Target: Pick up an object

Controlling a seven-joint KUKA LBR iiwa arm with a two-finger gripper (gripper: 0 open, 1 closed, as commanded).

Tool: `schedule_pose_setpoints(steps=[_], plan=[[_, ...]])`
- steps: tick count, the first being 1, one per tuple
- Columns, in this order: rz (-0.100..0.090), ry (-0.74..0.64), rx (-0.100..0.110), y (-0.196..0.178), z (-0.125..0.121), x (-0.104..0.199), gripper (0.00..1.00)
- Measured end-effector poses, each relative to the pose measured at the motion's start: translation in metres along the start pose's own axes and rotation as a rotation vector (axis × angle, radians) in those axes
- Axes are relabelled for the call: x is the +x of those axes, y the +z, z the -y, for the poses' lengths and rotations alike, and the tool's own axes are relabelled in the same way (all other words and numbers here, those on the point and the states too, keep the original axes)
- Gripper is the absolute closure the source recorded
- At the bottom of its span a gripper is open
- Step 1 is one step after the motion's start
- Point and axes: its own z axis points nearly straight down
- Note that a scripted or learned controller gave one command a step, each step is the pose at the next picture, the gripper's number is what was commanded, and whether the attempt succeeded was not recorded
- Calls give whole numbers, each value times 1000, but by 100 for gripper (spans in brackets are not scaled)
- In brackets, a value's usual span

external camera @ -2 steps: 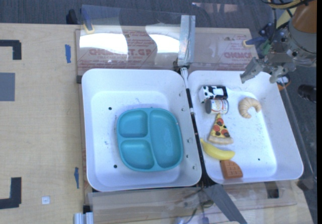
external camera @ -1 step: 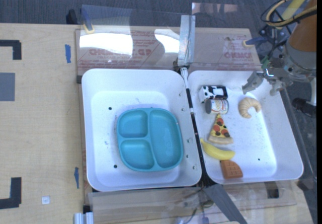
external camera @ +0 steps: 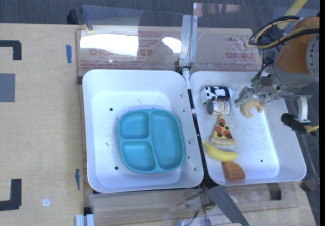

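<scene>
Gripper [external camera: 252,97] sits low over croissant [external camera: 248,108] in right bin [external camera: 289,166], placed to grasp; finger state indiscernible.

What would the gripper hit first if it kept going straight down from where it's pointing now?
Most likely the croissant: the gripper sits right above it in the right bin. Height is hard to judge from this slanted view, so it may already be touching. The cow toy lies off to its side.

Bright, even light; glare on the clear panel [external camera: 133,42].
</scene>
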Motion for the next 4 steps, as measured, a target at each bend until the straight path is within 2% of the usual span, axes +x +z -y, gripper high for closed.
schedule_pose_setpoints(steps=[1,2,3,4], plan=[[2,1,-6,-12,-2,-1,100],[1,2,-3,-10,-1,0,0],[-3,65,12,15,6,18,0],[-4,65,4,2,3,19,100]])
